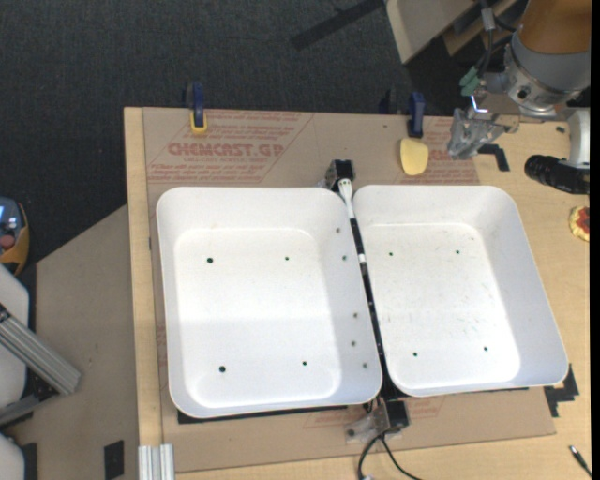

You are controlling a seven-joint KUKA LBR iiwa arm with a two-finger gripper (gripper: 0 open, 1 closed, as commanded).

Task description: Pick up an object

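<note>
1. Where the bench (262, 450) meets the near edge of the view, a black connector (392, 414) sits at the near end of the seam between the bins. Its cable (375, 459) is cut off by the frame.
2. Off the bench's near-left corner there is a grey metal rail (42, 354), cropped by the left edge. Can't tell what it belongs to.
3. Left bin (173, 281) and right bin (534, 300) sit side by side mid-bench, rims meeting along a black strip (361, 272). Floors are white with a few small dark dots. The right one has faint grey scuffs.
4. At the bench's right edge is a small red-orange thing (581, 221), cut off and unidentifiable.
5. At the far end of the seam is a small black clip (339, 172). Detail is too small to read.
6. The yellow object (413, 157) lies on bare bench between the right bin's far rim and the bench's far edge, near that bin's far-left corner. What kind of thing it is stays unclear.
7. The gripper (464, 145) hangs just beside the yellow object, toward the bench's right, apart from it. It is blurred, so can't tell if the claw is released or clenched. The arm (553, 37) is cropped at the top-right corner.
8. Two blue clamps (196, 101) (415, 112) sit on the far edge. The top is brown board with red printing (225, 148).
9. Beyond the bench is dark carpet (94, 56) and a pale furniture piece (431, 23), cut off at the top.
</note>
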